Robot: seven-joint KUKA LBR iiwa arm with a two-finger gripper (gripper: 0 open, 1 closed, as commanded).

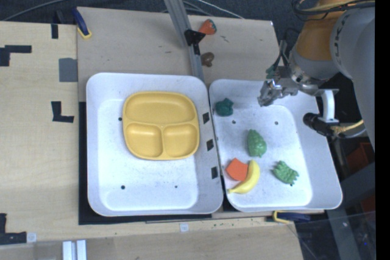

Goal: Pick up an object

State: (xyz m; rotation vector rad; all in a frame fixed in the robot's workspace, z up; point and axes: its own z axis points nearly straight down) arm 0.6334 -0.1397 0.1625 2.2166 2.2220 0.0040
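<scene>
We hover our gripper [266, 98] over the right bin's [304, 195] far rim, nothing visibly held. Whether it's clenched, we can't tell; the banana [248, 178] waits well apart

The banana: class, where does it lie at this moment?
In the camera view, the banana lies in the right bin near its front left corner, touching the orange piece on its left, below the green vegetable.

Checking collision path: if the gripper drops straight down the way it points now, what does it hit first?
Most likely the bare white floor of the right bin near its back edge. The gripper hangs there; the dark green toy lies off to the side. Depth is unclear.
</scene>
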